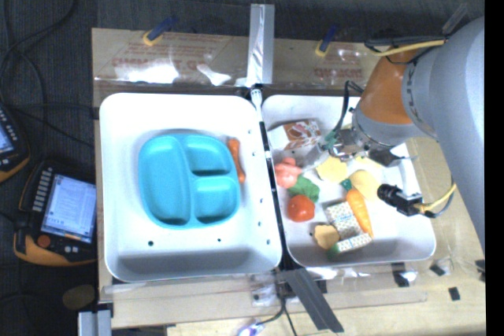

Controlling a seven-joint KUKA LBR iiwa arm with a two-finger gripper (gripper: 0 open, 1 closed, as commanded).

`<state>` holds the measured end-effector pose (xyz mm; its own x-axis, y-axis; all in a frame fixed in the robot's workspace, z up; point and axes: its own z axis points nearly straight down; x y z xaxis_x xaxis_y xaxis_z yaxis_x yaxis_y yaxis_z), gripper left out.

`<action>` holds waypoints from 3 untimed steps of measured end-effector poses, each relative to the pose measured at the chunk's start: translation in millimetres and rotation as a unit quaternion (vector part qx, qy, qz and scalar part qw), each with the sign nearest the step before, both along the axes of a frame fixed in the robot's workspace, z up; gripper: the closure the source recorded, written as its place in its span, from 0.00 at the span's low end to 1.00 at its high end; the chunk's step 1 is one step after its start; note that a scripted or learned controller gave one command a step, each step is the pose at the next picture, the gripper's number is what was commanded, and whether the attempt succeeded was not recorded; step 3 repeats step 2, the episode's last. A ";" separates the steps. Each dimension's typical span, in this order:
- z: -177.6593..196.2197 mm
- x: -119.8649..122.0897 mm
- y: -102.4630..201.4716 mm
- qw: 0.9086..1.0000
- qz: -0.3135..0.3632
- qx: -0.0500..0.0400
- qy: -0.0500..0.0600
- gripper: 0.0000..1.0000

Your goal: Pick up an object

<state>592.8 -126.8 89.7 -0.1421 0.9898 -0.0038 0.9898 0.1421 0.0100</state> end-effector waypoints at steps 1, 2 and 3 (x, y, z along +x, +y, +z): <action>7.8 -0.5 -0.3 1.000 0.001 -0.002 0.002 1.00; 146.8 -24.3 65.5 0.994 0.111 0.000 0.006 1.00; 146.8 -24.3 65.5 0.994 0.111 0.000 0.006 1.00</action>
